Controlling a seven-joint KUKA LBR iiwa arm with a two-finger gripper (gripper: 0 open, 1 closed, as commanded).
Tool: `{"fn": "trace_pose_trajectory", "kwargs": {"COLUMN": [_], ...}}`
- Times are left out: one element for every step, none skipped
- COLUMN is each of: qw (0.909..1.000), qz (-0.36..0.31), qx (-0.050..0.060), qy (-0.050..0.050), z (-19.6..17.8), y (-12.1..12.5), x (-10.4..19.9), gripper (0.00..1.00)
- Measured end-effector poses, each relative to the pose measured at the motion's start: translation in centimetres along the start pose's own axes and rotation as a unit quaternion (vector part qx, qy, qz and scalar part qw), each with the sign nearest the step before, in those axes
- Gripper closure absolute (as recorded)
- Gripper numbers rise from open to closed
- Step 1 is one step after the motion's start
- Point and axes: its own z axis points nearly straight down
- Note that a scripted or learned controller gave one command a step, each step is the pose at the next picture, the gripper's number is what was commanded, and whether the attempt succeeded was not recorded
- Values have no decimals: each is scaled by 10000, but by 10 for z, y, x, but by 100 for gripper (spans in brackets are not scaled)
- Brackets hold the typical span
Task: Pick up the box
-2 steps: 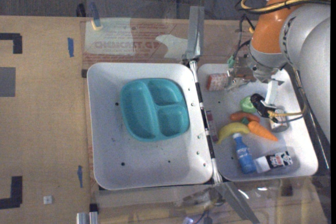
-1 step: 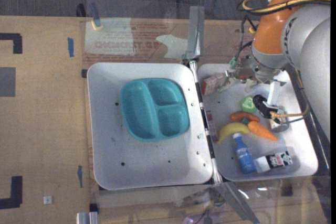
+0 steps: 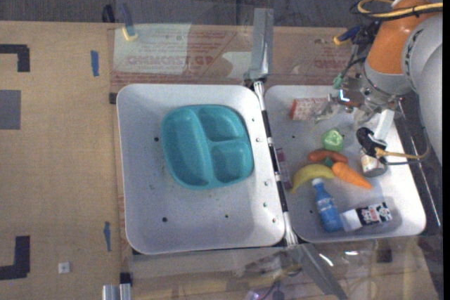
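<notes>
The jaws sit at the top of the right bin (image 3: 415, 218), and whether they are spread or closed cannot be told from this slanted look: the gripper (image 3: 342, 103) is a small tangle of dark and silver parts under the arm's orange band (image 3: 391, 53). Just to its left lies the box (image 3: 307, 109), reddish with a pale face, flat on the bin floor near the back wall; nothing shows between the fingers, so the box does not look held.

Below it lie a green piece (image 3: 333, 140), a carrot (image 3: 349, 175), a banana (image 3: 311, 175), a blue bottle (image 3: 326, 206) and a small carton (image 3: 373, 214). The teal tray (image 3: 207, 145) rests in the left bin (image 3: 140, 221).

To do this well, I judge the gripper should shift left until centred over the box, straddle its short sides, descend fully to the floor, then close, keeping off the back wall.
</notes>
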Motion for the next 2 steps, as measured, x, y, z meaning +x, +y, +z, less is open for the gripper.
{"fn": "trace_pose_trajectory", "kwargs": {"qw": [9928, 9770], "qz": [1190, 2123], "qx": [13, 204], "qy": [-121, 27], "z": [-1, 0], "y": [-13, -4], "x": [37, 1], "gripper": [0, 0]}}
